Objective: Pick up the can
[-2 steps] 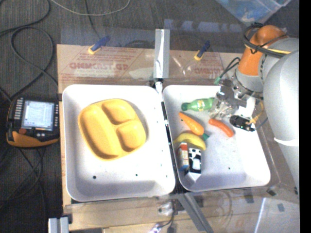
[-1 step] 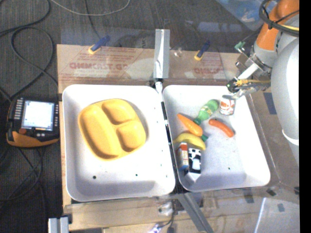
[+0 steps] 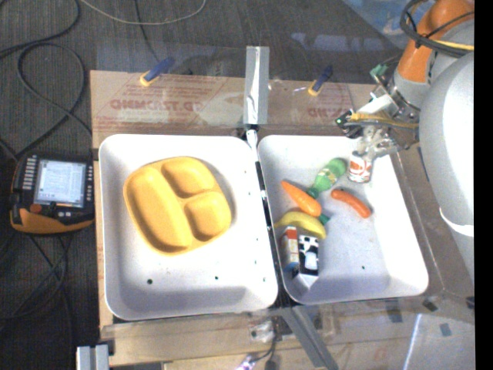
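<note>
Worktop [image 3: 177, 102]: brown board across the middle of the frame, two shallow white bins seated side by side on it.
Left bin [image 3: 115, 284]: centre-left of the frame; a yellow divided tray [image 3: 179, 203] is seen lying in it, tilted a little, three compartments visible.
Right bin [image 3: 385, 268]: centre-right of the frame; several small things are gathered in its upper and left parts.
Can [image 3: 360, 167]: small, white and red, standing upright in the upper right part of the right bin, close to the far wall.
Pincer [image 3: 373, 146]: seen at the upper right of the frame, directly above the can, its tips at or touching the can's top. Whether the fingers are apart or closed on the can cannot be told from this angle.
Arm [image 3: 439, 37]: grey with an orange band, entering from the upper right edge of the frame.
Green bottle [image 3: 329, 174]: lying tilted just left of the can.
Carrot [image 3: 300, 197]: orange, lying slantwise below and left of the green bottle.
Sausage [image 3: 351, 203]: orange-red, lying below the can, apart from it.
Banana [image 3: 302, 223]: yellow, just below the carrot.
Black-and-white box [image 3: 308, 254]: below the banana, beside a slim dark tube [image 3: 290, 251] near the bin's left wall.
Handheld controller [image 3: 52, 191]: at the left edge of the frame, on the dark floor, screen lit.
</note>
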{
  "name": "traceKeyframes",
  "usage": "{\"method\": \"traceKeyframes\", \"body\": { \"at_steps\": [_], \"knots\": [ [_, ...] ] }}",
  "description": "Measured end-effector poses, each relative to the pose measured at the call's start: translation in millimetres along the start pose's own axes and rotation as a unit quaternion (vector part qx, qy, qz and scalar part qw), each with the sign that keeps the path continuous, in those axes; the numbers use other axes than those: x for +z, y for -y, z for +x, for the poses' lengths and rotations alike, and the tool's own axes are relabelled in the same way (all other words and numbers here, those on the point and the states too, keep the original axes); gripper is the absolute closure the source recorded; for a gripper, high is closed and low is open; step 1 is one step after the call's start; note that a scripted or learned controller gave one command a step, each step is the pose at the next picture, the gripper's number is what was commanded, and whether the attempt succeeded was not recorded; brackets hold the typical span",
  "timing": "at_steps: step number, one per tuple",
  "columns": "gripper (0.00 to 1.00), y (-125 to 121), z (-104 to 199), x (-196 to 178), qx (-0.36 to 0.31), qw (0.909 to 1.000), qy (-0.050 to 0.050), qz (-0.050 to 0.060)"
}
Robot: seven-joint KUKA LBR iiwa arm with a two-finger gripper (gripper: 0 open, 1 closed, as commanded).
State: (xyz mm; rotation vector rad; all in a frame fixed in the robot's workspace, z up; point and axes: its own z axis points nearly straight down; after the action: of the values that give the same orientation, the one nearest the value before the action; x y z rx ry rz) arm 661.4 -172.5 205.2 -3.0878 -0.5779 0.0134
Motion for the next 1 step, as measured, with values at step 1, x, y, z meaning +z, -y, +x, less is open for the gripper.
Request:
{"method": "traceKeyframes", "body": {
  "at_steps": [1],
  "knots": [
    [1.0,35.0,8.1,-66.7,0.085,0.9964,-0.001,0.001]
  ]
}}
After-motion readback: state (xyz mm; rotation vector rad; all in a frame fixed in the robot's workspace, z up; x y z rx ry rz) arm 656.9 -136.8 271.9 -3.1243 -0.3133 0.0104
